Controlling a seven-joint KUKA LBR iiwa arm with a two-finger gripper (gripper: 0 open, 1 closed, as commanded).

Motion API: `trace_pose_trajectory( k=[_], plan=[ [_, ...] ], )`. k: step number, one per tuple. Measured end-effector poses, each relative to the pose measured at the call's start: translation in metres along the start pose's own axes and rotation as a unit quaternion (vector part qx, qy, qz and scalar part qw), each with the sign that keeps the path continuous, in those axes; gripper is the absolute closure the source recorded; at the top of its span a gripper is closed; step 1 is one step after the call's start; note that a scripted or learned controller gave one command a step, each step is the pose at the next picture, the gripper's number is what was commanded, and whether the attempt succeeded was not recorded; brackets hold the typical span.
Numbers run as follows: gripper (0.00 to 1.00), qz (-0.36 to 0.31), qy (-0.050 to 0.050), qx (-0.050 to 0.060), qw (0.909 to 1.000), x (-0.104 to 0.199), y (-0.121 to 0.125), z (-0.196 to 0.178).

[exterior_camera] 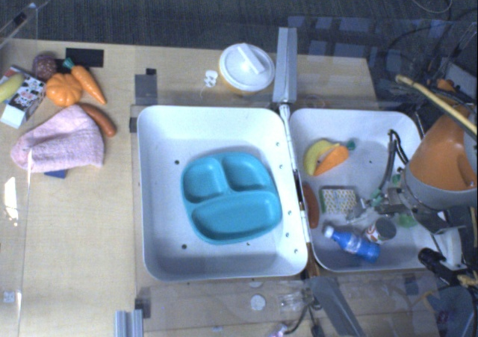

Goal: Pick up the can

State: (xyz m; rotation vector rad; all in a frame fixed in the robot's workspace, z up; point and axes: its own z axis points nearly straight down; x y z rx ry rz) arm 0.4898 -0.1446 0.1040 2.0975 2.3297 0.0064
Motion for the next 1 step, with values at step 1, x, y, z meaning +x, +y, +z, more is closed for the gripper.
trace_pose_trajectory(
  k=[1],
  plan=[
    [1.00, -0.002, 0.000, -0.001, 1.0000, 0.0008, 0.0017, -0.0103]
  ],
)
